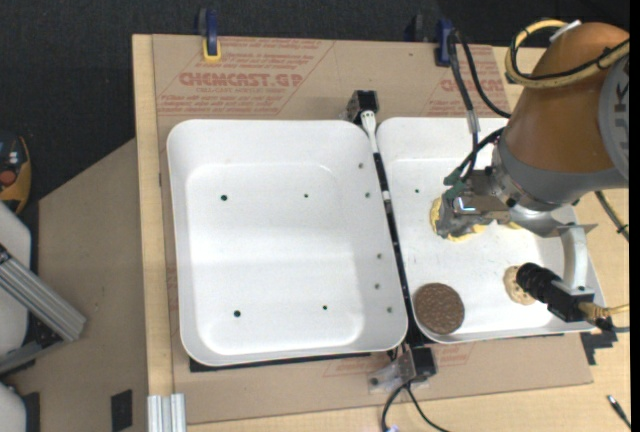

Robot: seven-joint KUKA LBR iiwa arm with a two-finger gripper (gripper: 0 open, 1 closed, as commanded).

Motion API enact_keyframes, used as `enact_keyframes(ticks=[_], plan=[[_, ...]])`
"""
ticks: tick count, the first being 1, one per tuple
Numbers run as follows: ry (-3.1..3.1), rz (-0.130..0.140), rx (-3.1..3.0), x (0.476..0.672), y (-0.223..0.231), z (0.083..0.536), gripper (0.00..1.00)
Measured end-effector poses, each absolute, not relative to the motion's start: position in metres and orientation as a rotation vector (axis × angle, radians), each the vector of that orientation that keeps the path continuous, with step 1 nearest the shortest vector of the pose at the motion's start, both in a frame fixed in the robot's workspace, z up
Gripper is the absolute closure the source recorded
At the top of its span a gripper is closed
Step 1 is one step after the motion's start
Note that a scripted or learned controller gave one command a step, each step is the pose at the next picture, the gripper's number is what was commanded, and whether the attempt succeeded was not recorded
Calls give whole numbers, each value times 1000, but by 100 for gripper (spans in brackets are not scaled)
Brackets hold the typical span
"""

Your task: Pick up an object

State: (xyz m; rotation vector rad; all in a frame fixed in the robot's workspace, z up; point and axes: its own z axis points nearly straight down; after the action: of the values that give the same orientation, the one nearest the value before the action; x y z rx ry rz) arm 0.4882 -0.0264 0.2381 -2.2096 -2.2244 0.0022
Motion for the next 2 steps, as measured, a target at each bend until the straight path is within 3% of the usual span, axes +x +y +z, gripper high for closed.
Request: enact_keyframes(ticks=[1,2], plan=[[-2213,5,-2225,492,-92,185,100],[-2239,-9,-2199,509,89,184,100]])
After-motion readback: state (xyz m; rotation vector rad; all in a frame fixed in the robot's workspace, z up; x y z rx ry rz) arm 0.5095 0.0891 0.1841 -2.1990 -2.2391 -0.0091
